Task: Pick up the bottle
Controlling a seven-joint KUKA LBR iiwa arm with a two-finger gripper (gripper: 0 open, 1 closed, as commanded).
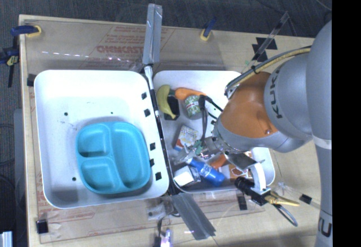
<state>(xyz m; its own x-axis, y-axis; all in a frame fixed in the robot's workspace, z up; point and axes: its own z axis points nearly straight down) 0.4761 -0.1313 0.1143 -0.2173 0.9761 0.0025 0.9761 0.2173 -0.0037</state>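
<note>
Gripper [207, 153]: low in the right bin [186, 75], under the orange wrist band and sunk into the clutter. Whether it is spread or closed cannot be told, as the wrist covers it. Nothing is seen held.

Task item: the bottle [206, 173], judged to be the blue piece lying on its side near the bin's front wall, just beside and in front of the gripper.

Step in hand: judged to be the descent or approach to grasp; the pick is not yet done.

Next move calls for: centring over the bottle's body, closing across its narrow width, then lifting straight up.

Surroundings: 1 packet [186, 137] and small loose pieces crowd the bottle and may be caught with it. A banana [163, 99] and an orange item [188, 93] lie well apart at the back. The left bin [56, 88] holds 1 turquoise divided plate [113, 155], no obstruction.
</note>
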